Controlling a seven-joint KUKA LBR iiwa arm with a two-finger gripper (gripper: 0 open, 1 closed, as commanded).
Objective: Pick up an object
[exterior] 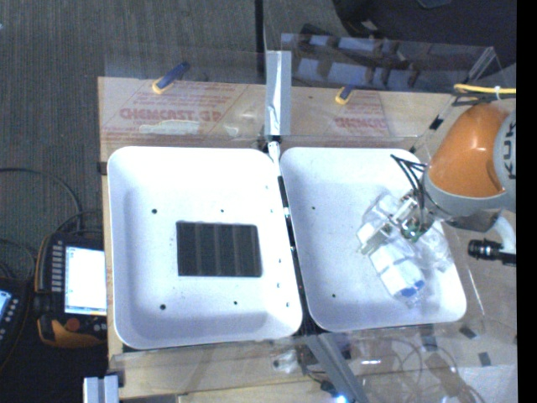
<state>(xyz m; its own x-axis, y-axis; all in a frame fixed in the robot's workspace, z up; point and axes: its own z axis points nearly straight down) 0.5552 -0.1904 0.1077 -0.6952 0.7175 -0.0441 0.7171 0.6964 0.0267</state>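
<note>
Nearest, low in the right bin (336, 191): a clear plastic object with a blue spot (404, 280), just below the claw (379, 229). Claw state: cannot tell, too blurred. Left bin (134, 183): a dark ribbed rectangular pad (218, 249), lying flat. Farther back, an orange-banded arm (474, 162) and wooden tabletop (185, 112).

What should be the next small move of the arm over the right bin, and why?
Probably a short descent, then close. The gripper hangs in the right bin above a clear plastic item with a blue spot, and I see nothing between its fingers. The dark ridged panel lies far off in the left bin.
</note>
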